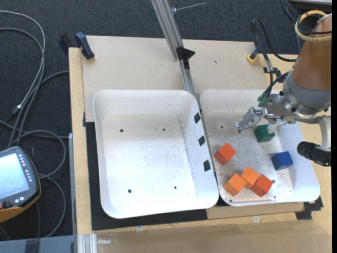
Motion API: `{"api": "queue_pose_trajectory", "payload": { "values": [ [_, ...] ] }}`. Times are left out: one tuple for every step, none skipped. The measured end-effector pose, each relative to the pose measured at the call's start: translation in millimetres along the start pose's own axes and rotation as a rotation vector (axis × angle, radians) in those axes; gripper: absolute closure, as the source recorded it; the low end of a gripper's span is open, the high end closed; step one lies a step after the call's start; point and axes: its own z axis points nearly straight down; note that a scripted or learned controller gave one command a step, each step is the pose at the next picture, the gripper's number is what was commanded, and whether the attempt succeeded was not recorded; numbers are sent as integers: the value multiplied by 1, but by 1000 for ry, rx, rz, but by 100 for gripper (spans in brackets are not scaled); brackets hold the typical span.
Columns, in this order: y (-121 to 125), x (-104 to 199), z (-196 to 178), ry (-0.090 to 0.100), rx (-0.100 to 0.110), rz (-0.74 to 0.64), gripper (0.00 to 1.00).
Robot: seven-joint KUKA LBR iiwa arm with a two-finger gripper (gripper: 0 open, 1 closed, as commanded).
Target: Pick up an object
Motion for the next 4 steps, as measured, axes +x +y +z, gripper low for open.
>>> {"api": "queue_pose_trajectory", "payload": {
  "values": [
    [-4, -8, 108, 2, 12, 2, 0],
    [8, -7, 152, 0, -5, -1, 0],
    [-10, 3, 160, 2, -17, 1, 0],
    [35, -53, 160, -6, -19, 2, 0]
  ]
}}
